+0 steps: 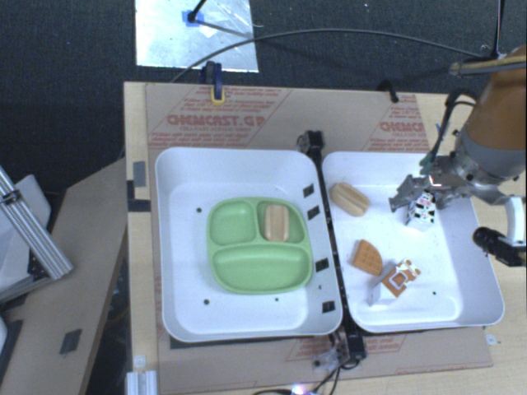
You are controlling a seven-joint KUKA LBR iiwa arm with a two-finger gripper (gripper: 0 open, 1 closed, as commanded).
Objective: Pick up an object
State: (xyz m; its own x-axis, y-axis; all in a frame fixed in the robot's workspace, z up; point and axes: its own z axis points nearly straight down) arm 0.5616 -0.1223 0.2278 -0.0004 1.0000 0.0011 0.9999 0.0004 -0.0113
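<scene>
My gripper (414,197) hangs over the upper right part of the right bin (482,299), the arm reaching in from the right. A small black-and-white spotted carton (423,213) sits right under and against the gripper tip; whether it is gripped is unclear. A tan bread roll (349,198) lies to the gripper's left near the bin's top left. An orange wedge (368,257) and an orange-and-white toy (400,277) lie lower in the same bin.
The left bin (177,212) holds a green divided plate (257,268) with a tan bread piece (276,221) in its upper right compartment. Black clips run along the seam between the bins. A dark arm part (499,246) overhangs the right bin's right edge.
</scene>
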